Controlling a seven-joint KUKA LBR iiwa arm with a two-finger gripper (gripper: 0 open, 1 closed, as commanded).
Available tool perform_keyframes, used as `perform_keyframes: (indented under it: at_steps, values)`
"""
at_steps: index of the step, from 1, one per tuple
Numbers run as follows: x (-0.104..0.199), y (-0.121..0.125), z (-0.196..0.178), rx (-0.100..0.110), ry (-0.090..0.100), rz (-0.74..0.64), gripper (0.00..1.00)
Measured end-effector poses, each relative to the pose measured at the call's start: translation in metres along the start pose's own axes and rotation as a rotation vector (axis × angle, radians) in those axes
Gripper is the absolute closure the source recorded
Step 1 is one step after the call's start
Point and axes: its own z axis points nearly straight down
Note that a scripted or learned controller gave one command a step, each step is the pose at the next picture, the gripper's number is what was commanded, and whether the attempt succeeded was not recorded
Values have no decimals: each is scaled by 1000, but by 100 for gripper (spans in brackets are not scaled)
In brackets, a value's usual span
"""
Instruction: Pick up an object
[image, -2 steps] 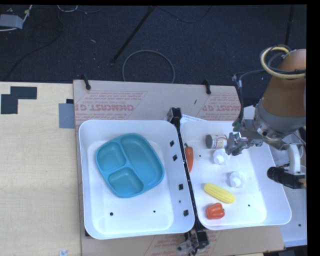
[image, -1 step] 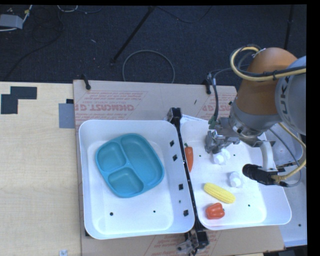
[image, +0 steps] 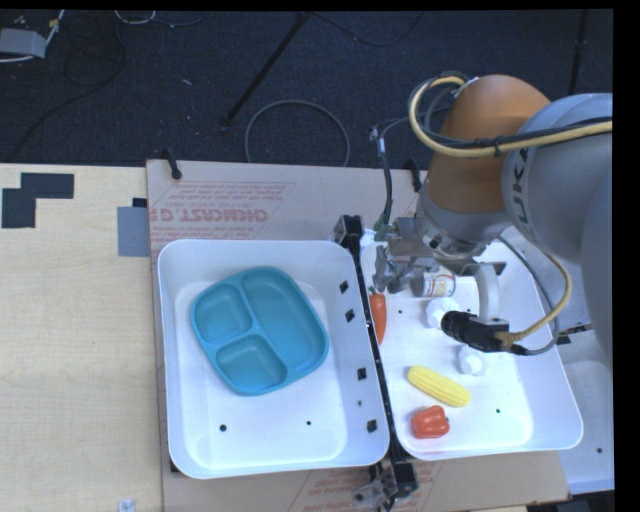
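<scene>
Carefully, we judged our gripper (image: 385, 278) should drop straight over the carrot (image: 378, 315) by the right bin (image: 545, 425) wall; finger state we couldn't tell.

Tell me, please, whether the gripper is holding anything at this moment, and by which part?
It cannot be told: the gripper hangs just above the carrot in the right bin.

Two bins are set side by side on the tabletop (image: 70, 330). A divided plate (image: 260, 329) lies in the left bin (image: 200, 430). In the right bin (image: 540, 420), a carrot (image: 378, 316) lies against the left wall, just below the tool (image: 392, 278). An ear of corn (image: 438, 386) is placed nearer the front, with a pepper (image: 430, 422) just before it.
</scene>
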Motion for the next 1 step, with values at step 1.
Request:
perform_keyframes:
  at_steps: [1]
  values:
    - [49,19,-1,0,0,1,100]
